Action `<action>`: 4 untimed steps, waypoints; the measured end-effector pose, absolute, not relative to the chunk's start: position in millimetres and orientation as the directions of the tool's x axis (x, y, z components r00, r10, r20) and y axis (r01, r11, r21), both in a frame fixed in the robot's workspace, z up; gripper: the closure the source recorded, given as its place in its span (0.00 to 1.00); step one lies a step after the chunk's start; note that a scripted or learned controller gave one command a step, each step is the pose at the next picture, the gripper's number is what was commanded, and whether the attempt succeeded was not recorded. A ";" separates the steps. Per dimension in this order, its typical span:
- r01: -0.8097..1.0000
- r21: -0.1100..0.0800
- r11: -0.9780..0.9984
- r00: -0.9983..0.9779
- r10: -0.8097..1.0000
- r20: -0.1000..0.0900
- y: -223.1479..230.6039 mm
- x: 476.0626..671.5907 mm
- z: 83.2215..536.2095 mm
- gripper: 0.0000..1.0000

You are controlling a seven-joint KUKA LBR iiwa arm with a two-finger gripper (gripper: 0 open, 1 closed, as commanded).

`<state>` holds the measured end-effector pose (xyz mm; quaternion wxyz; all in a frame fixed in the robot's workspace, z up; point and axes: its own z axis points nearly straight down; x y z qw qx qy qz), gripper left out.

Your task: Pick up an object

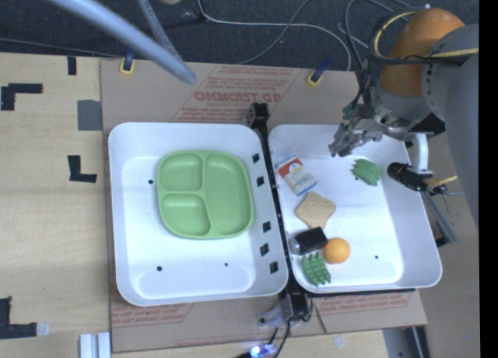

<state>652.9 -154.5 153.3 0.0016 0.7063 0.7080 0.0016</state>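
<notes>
Cardboard (233,92) under the bins bears unreadable red print; jaws' (340,145) state unclear above the right bin (405,216)

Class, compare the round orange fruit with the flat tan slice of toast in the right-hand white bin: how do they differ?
The round orange fruit is a bright orange ball; the flat tan slice of toast is pale, speckled and roughly square. The fruit looks smaller across than the toast. The fruit touches a small black object; the toast sits just below a small red and white box. Both rest on the floor of the right-hand white bin, away from the gripper.
</notes>
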 end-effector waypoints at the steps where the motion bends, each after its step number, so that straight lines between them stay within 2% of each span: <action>1: 1.000 0.005 0.003 -0.003 1.000 0.000 -143.4 653.7 204.3 1.00; 2: 1.000 0.005 0.002 -0.002 1.000 0.000 -142.9 654.8 256.9 1.00; 3: 1.000 -0.003 0.005 -0.005 1.000 0.001 -93.4 637.8 241.3 1.00; 4: 1.000 -0.001 0.006 -0.006 1.000 0.001 -38.2 618.3 245.1 1.00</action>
